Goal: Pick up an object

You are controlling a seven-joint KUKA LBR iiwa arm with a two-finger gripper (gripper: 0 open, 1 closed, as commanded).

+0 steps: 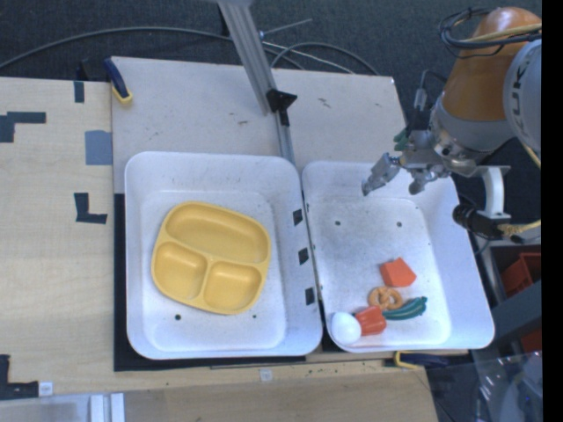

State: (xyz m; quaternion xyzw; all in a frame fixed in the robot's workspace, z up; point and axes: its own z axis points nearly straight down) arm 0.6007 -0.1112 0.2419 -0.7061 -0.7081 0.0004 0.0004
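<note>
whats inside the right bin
The right bin holds an orange block, a pretzel, a green toy, a red piece and a white egg, clustered at its near end. Anything beneath them is covered.

A yellow tray [211,258] with three sections lies flat in the left bin [141,236] — near its middle. The right bin [462,288] sits just beside it. Both bins rest on a pale counter [53,253]. A slanted metal pole [255,51] crosses above — dark cables [176,33] curve behind.
</note>
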